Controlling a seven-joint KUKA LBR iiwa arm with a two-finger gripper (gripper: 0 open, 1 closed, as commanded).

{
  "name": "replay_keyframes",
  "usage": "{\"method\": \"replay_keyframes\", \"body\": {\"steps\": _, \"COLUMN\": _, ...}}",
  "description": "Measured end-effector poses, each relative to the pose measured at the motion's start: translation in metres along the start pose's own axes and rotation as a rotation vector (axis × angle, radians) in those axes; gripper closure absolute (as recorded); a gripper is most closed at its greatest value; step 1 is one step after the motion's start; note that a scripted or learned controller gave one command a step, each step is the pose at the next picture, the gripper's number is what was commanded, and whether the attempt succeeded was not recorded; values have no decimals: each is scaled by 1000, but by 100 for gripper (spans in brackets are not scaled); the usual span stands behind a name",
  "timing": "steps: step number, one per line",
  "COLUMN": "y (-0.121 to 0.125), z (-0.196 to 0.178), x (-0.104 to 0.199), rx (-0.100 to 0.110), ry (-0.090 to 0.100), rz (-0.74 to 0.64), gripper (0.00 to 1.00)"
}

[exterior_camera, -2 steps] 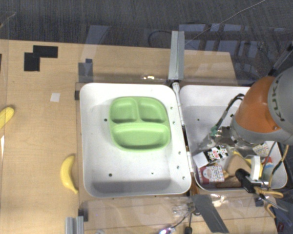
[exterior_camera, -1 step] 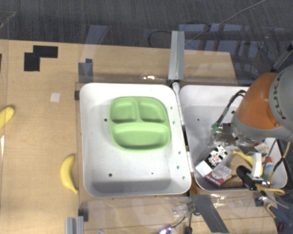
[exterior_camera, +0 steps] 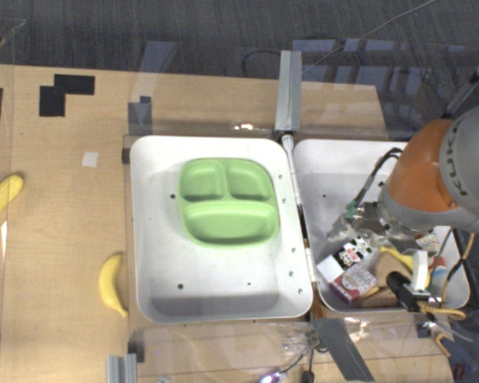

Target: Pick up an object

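White shallow bins stand side by side on a wooden bench (exterior_camera: pixel 56 238). The left bin (exterior_camera: pixel 156 238) holds one green divided plate (exterior_camera: pixel 227 199), lying flat near its middle. The right bin (exterior_camera: pixel 327 166) holds a cluster of small objects in its near half. These are a printed card box (exterior_camera: pixel 353 254), a maroon packet (exterior_camera: pixel 355 282) touching it on the near side, and a yellow piece (exterior_camera: pixel 397 256) just beside them to the right. The arm (exterior_camera: pixel 431 174) reaches in over the right bin, with the gripper (exterior_camera: pixel 358 227) low over the cluster, at the far edge of the printed card box. Whether the gripper is clenched or released cannot be told from this angle. On the bench left of the bins lie a banana (exterior_camera: pixel 112 282) and a corn cob (exterior_camera: pixel 1 198), well apart from each other.
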State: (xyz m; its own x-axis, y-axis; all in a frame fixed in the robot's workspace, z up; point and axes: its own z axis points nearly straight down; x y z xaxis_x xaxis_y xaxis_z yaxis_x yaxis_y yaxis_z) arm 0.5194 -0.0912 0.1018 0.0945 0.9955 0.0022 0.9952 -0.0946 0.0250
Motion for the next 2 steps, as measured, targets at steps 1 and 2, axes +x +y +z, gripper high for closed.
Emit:
{"method": "replay_keyframes", "body": {"steps": 1, "y": -23, "z": 10, "x": -7, "rx": -2, "ry": -1, "rz": -92, "gripper": 0}}
{"method": "replay_keyframes", "body": {"steps": 2, "y": -19, "z": -1, "x": -6, "rx": -8, "ry": 1, "rz": -95, "gripper": 100}}
